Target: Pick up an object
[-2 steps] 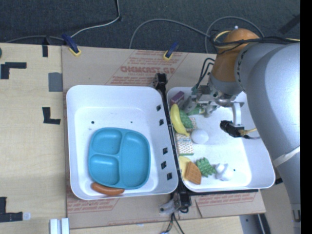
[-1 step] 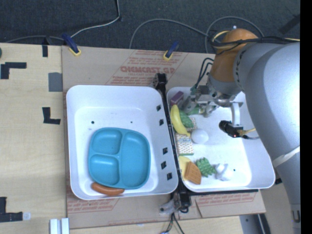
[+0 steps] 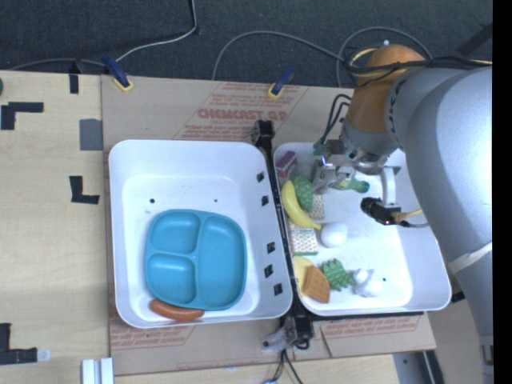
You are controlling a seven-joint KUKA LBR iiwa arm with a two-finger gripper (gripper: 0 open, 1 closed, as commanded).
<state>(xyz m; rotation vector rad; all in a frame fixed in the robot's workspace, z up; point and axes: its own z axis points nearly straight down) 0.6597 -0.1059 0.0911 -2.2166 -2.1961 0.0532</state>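
Best done with a straight, slow drop into the right bin (image 3: 416, 290), staying off its crowded left wall. Arm (image 3: 448, 134) overhead, gripper (image 3: 328, 174) low above the upper-left corner; spread impossible to tell. Just beneath and slightly left: green toy (image 3: 305, 192), touching banana (image 3: 294, 206). Egg (image 3: 333, 234) a little nearer the camera, apart.

Two white bins (image 3: 128, 214) — one blue plate (image 3: 196, 258), one sausage (image 3: 176, 311), one banana (image 3: 294, 206), one egg (image 3: 334, 234).

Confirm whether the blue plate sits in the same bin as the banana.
No: the blue plate lies in the left bin, the banana in the right bin.
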